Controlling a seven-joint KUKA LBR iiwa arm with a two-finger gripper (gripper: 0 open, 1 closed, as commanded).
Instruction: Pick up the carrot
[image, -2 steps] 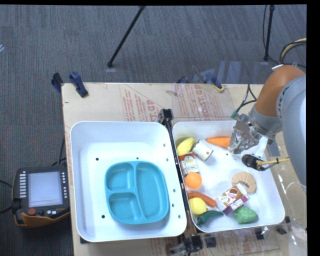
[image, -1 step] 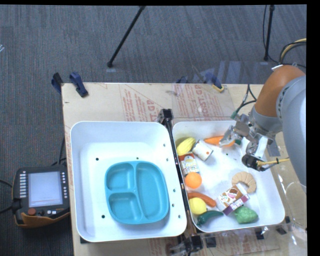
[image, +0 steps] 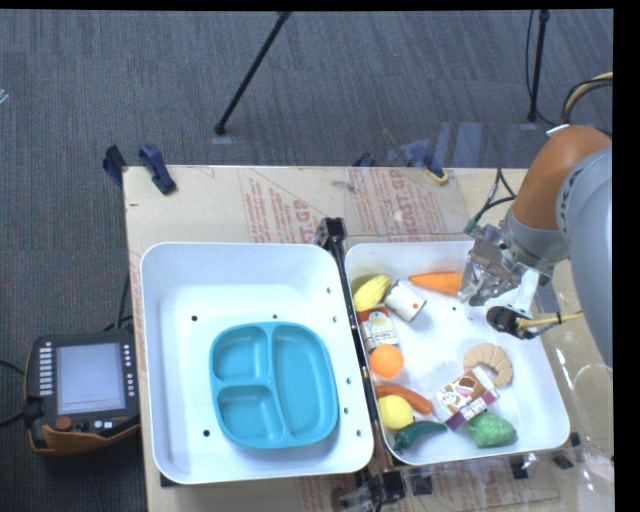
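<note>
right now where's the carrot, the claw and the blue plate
carrot (image: 436, 282): camera view, middle of its orange body
claw (image: 478, 292): camera view, midway between its fingertips
blue plate (image: 330, 385): camera view, its right rim

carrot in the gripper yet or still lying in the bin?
Lying in the bin. The carrot rests flat on the right bin's floor near its far wall, with the gripper right beside its thick end, not around it.

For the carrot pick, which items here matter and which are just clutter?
Relevant:
- carrot, right bin
- gripper, just right of the carrot

Clutter:
- blue divided plate, left bin
- banana
- orange
- lemon
- green broccoli-like toy
- cookie
</note>
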